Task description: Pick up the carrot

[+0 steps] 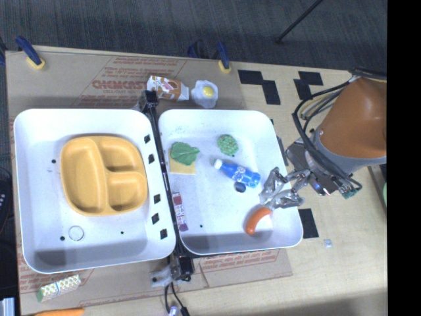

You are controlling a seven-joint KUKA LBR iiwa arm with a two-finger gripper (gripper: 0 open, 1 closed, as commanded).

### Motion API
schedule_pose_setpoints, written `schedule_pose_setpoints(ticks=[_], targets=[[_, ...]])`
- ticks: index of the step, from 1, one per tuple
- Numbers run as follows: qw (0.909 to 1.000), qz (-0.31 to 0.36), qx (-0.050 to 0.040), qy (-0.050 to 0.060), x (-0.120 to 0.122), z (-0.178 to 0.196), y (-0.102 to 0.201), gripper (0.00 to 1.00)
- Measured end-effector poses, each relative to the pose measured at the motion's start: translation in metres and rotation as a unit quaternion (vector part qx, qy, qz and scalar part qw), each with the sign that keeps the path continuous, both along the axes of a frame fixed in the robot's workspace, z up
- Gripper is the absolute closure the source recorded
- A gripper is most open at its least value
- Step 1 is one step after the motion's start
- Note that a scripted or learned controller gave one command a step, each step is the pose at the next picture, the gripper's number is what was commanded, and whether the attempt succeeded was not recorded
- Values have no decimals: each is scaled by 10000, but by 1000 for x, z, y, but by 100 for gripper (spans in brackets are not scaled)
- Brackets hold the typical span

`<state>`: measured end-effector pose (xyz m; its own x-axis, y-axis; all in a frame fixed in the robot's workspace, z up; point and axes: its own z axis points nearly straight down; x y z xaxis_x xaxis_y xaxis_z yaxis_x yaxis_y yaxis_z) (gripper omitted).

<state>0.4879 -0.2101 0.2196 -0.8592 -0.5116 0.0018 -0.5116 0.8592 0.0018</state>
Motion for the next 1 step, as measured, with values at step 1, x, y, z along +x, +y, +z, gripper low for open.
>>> schedule_pose_setpoints(ticks=[1], targets=[[9840,1779,-6,-19,24,80,0,100]])
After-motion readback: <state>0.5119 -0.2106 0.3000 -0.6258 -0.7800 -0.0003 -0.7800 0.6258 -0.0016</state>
